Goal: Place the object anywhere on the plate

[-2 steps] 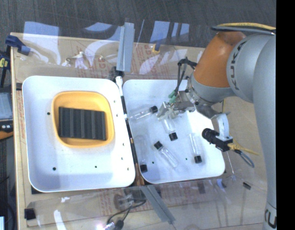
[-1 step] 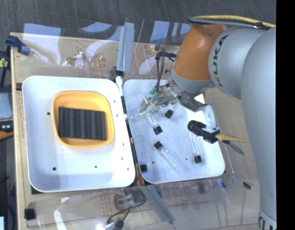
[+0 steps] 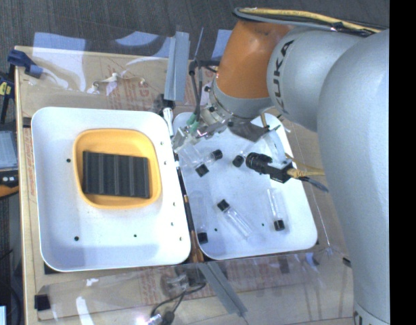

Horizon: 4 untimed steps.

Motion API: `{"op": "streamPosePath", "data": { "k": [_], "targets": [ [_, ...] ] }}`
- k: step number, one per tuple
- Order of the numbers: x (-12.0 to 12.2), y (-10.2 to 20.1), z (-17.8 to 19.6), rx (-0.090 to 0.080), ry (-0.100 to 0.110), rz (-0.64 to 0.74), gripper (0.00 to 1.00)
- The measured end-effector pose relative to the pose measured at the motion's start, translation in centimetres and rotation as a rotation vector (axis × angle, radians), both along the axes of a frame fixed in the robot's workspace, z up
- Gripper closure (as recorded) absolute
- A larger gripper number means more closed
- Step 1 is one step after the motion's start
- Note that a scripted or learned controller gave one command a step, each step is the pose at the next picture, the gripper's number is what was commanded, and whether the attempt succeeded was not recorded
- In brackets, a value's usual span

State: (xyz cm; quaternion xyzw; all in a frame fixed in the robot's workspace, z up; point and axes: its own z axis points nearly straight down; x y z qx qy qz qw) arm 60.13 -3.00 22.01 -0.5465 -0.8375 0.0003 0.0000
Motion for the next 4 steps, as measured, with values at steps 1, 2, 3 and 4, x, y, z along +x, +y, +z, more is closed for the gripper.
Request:
{"op": "streamPosePath", "data": {
  "k": [1,2,3,4],
  "targets": [
    [0.0,0.0,0.0,0.0,0.0,0.0,0.0],
    [0.9,-4.4,-1.1,-0.001,-0.001,0.068,0.0],
    [1.6,-1.3,-1.6,-0.001,-0.002,0.087,0.0],
    [2.7,0.1,-1.2,0.0,-0.003,0.364,0.0]
  ]
}}
